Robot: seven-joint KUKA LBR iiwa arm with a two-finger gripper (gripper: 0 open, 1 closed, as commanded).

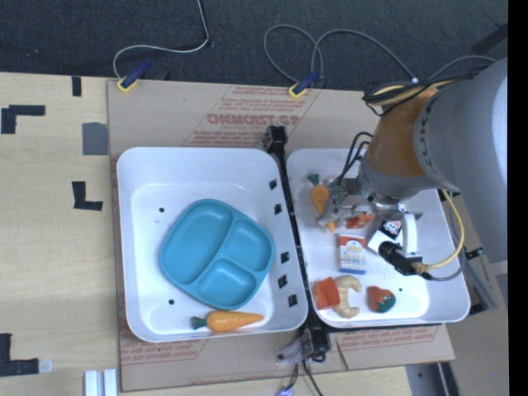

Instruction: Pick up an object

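My gripper (345,213) reaches down into the right bin (445,304), just below the orange band of the arm. It hangs over several small items near the bin's upper middle, beside an orange toy carrot (319,196). Right under it lies a small white and blue carton (352,252). Toward the bin's front sit a red block (326,291), a tan curved piece (347,294) and a red and teal toy (381,299). The arm hides the bin's back right part.
The left bin (132,221) holds a blue divided plate (216,252) and an orange carrot (228,322) at its front edge. A black divider (285,221) runs between the bins. Cables loop across the back of the bench.
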